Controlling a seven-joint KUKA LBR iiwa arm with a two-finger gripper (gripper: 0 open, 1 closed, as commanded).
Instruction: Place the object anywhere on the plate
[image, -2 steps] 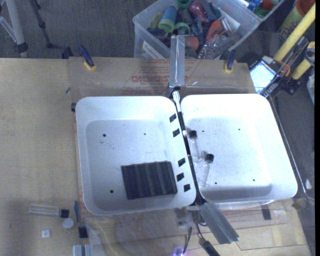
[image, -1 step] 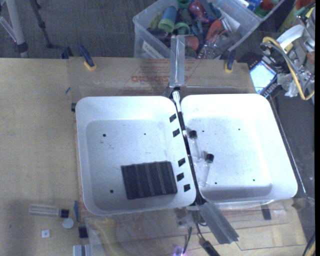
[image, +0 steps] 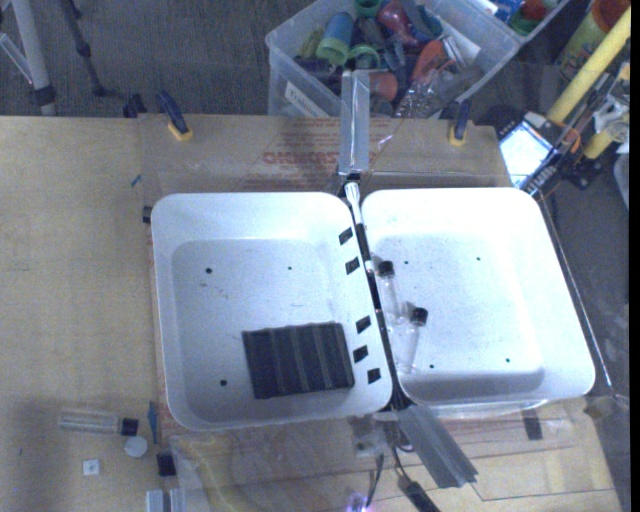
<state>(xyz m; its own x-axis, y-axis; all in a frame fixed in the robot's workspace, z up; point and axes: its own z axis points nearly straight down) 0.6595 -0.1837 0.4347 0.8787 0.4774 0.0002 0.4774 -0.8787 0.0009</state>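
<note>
Two white bins sit side by side. A small clear tube (image: 403, 318) lies at the left edge of the right bin (image: 520, 230). A dark ridged plate (image: 298, 360) sits low in the left bin (image: 200, 225). I cannot tell my gripper's state. Hugging the wall, the tube may well slip my grasp

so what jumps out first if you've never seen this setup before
The two white bins side by side, and the dark ribbed plate lying flat in the left bin near its front edge. In the right bin, small clear objects with dark caps sit close to the divider. Behind the bins stands a clear tub of colourful clutter.
</note>
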